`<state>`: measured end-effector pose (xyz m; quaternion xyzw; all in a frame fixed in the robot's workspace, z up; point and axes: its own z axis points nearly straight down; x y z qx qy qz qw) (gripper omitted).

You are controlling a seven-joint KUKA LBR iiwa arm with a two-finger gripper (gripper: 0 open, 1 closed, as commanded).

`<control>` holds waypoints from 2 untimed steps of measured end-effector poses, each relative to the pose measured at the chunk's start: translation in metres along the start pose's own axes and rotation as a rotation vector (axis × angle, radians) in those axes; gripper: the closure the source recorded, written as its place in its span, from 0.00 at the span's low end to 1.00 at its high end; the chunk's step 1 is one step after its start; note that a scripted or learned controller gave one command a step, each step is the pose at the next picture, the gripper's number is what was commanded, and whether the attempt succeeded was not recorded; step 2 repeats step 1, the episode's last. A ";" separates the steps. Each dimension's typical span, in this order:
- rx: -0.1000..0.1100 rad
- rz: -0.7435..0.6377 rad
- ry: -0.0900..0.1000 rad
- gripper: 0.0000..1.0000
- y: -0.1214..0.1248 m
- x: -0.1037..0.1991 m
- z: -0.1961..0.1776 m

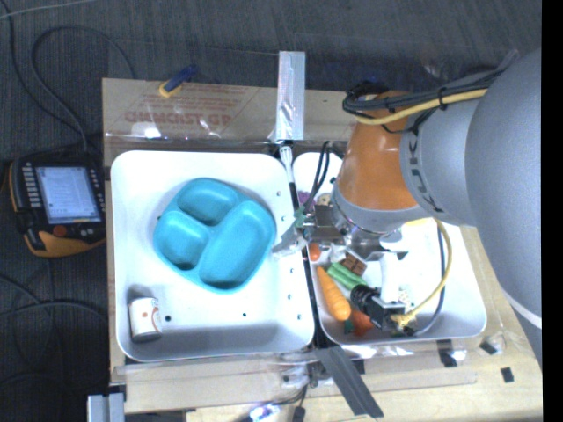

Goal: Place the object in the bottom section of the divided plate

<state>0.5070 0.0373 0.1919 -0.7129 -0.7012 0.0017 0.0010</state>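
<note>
- From my remote seat, the arm (413, 165) is hunched over the right bin (462, 319).
- The gripper (365, 258) is down among the clutter there; can't tell its state.
- A carrot (334, 297) lies just below it, beside something green (345, 277).
- The blue divided plate (214, 233) sits in the left bin (132, 183), and a small cup (144, 315) is tucked in that bin's near corner.
</note>
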 end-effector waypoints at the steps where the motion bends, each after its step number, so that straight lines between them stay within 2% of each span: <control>1: -0.002 -0.215 -0.001 0.00 0.003 0.061 -0.054; 2: -0.002 -0.215 -0.001 0.00 0.003 0.061 -0.054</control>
